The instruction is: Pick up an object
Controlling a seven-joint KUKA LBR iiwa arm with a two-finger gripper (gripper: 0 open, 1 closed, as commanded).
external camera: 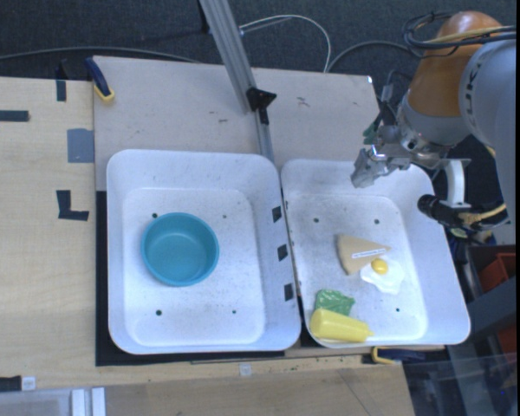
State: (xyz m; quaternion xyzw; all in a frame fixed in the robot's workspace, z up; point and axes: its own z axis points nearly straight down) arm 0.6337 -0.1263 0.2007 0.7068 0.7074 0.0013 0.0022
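So the tool [365,173] is hovering over the right bin's [433,258] far edge, holding nothing; can't tell how open. Yellow corn cob [339,326] is lying near the front rim, long axis left-right, tip pointing right.

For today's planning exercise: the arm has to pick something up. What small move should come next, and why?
Probably move the end effector toward the cheese wedge, then lower. It sits at the right bin's far edge, and the wedge looks like the nearest item.
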